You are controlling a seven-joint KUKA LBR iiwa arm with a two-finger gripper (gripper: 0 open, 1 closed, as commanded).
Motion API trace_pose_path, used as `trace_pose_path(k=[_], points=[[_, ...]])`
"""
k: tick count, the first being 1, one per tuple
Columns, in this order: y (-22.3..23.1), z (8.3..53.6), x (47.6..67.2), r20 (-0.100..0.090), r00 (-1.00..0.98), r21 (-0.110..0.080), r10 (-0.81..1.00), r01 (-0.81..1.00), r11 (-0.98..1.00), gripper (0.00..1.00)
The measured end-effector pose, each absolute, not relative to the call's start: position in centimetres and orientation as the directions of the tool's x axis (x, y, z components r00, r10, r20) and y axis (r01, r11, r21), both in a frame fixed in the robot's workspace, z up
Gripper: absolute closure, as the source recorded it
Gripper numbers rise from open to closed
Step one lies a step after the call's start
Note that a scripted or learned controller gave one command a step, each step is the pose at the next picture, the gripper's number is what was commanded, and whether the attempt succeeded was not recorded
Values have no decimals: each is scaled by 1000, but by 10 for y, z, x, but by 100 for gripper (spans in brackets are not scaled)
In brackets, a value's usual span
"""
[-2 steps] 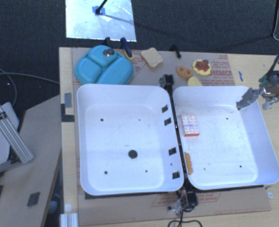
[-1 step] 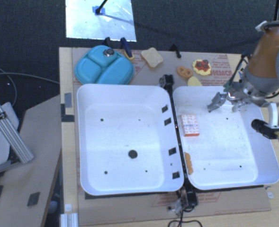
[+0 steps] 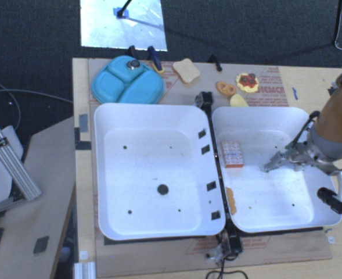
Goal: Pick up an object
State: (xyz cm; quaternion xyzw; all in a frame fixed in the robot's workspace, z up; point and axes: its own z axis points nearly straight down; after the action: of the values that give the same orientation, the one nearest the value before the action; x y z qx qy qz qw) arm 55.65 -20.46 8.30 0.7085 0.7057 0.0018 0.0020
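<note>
A small red-and-white patterned box [image 3: 233,154] lies in the right bin [image 3: 275,118], near its left wall. An orange toy piece [image 3: 230,200] rests against that same wall, closer to the front. A small dark disc [image 3: 162,189] sits on the floor of the left bin [image 3: 147,114]. My gripper [image 3: 271,166] hangs low over the middle of the right bin, pointing left. It is a short way to the right of the box and apart from it. Nothing shows in its grasp.
Behind the bins on the bench lie a blue divided plate [image 3: 127,81], a toast slice [image 3: 186,70], a pretzel [image 3: 225,88], a small pizza toy [image 3: 247,82] and a yellow piece [image 3: 238,101]. The arm's orange band [image 3: 339,121] overhangs the right bin's right side.
</note>
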Motion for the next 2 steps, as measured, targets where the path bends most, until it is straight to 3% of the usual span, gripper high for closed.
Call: trace_pose_path(k=[1,2], points=[[-204,100,562,-8,-2,16,1000,1000,2,100],[-187,90,513,-9,0,22,1000,1000,0,100]])
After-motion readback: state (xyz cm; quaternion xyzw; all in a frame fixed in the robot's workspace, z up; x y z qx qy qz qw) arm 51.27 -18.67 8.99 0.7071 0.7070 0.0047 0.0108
